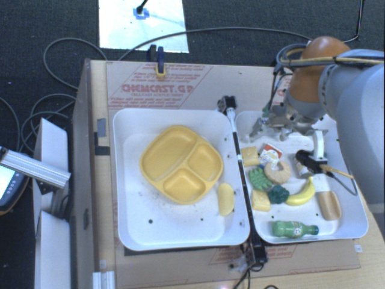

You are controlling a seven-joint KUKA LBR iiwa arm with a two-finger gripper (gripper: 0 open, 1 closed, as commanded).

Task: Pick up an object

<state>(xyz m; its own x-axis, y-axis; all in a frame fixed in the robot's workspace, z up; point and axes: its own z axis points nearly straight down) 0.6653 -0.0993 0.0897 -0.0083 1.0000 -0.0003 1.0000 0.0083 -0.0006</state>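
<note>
Where two white bins (129, 221) sit on a cardboard-topped bench (180, 86), dark carpet (48, 11) around, pincer (274, 125) state unclear.

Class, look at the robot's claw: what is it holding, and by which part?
It cannot be told: the claw hangs over the right bin's far end, with nothing visibly gripped.

Bright, even overhead light; glare washes white bins (180, 236); soft shadows; slightly grainy, mild blur throughout.

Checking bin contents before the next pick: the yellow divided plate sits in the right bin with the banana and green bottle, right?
Not quite. The camera view shows the yellow divided plate in the left bin; the banana and green bottle lie in the right bin.
</note>
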